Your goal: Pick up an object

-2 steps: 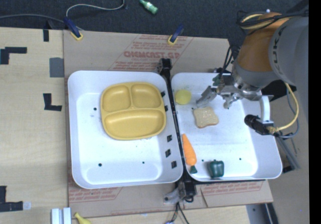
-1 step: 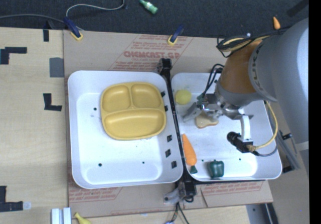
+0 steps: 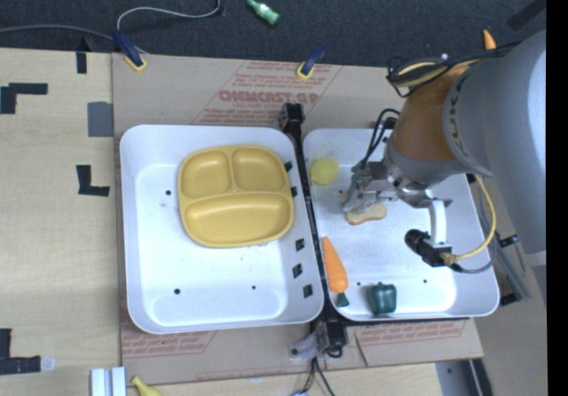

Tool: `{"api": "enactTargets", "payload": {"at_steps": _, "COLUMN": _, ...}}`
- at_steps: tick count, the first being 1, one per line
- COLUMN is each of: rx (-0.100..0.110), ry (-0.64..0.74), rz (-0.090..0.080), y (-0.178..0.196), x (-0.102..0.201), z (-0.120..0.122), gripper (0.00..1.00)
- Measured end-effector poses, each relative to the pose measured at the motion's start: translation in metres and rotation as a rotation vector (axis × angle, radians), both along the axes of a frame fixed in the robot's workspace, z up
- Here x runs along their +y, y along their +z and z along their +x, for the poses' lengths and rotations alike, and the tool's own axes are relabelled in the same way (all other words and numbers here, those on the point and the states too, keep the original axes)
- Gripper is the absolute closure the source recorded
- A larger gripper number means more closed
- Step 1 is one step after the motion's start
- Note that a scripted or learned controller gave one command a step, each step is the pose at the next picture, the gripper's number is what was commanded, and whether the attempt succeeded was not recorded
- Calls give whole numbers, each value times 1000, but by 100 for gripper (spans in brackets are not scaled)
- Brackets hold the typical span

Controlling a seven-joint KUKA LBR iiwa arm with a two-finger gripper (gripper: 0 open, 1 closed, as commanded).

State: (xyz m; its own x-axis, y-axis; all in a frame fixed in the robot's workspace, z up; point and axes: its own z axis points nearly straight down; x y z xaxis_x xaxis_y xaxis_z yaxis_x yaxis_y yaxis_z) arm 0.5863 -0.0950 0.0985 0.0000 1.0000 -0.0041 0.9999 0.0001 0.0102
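My gripper (image 3: 362, 199) reaches down into the right bin (image 3: 461, 297), just over a tan bread-like piece (image 3: 367, 214) that lies on the bin floor. A yellow ball (image 3: 324, 171) rests to the left of the gripper, near the divider. An orange carrot (image 3: 335, 265) lies along the bin's left wall, and a dark green pepper (image 3: 382, 297) sits near the front edge. The arm's orange band (image 3: 426, 123) and grey body cover the bin's right back part.
The left bin (image 3: 151, 279) holds a yellow divided plate (image 3: 236, 194). Black clips sit along the divider between the bins. A small green item (image 3: 263, 11) lies on the dark surface behind the bench, with cables nearby.
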Motion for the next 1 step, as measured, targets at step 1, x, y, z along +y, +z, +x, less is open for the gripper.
{"api": "enactTargets", "payload": {"at_steps": 1, "rx": 0, "ry": 0, "rz": 0, "y": 0, "x": 0, "z": 0, "gripper": 0}}
